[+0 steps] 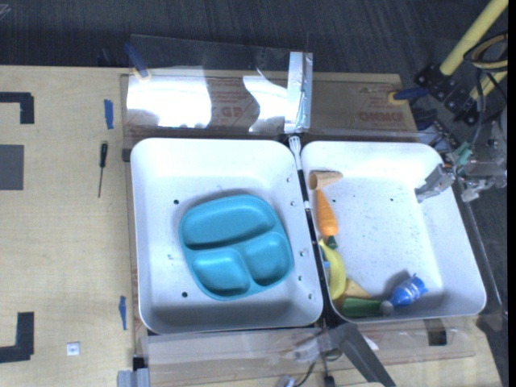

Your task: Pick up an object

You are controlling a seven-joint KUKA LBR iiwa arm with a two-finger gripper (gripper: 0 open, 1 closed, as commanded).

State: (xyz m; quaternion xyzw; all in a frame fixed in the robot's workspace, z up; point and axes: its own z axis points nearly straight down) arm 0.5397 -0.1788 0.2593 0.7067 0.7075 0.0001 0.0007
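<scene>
Glossy white plastic bins (pixel 161 164), matt blue tray (pixel 234 245) (probably plastic), pale wood-grain bench (pixel 56 240)

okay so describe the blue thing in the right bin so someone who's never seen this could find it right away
Start at the right bin, the one without the blue tray. Go to its near edge, where a few things lie in a row along the bottom. The small blue bottle lies on its side at the right end of that row, beside a green piece; it is the only blue item in that bin.
</scene>
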